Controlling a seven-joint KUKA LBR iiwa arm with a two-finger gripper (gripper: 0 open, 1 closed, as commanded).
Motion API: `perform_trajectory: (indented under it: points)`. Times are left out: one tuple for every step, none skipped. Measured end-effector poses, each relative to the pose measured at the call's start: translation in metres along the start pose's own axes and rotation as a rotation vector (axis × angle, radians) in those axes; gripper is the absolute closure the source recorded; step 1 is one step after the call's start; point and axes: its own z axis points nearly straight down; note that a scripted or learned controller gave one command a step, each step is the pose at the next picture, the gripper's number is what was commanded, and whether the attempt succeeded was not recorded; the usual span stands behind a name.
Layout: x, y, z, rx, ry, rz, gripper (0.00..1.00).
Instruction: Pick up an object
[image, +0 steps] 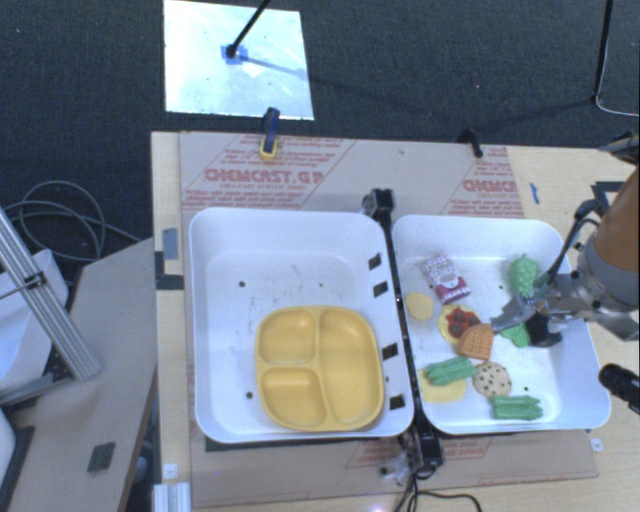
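1. One gripper (522, 318), over right bin (570, 400); open or shut: cannot tell
2. Green toy (522, 271): just beyond gripper; light, stiff, bumpy; likely grips across its narrow width
3. Waffle piece (476, 342): just left of gripper; flat, harder to pinch

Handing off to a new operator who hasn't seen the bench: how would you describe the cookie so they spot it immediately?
Look in the right bin, the one crowded with toy food. Near its front edge lies the cookie, between the green bean pod and the green piece. It is the only round, tan item with dark speckles.
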Motion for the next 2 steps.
perform_trajectory:
  points:
    - [0.003, 0.058, 0.105, 0.004, 0.001, -0.004, 0.00]
    - [0.016, 0.064, 0.140, 0.003, 0.001, -0.003, 0.00]
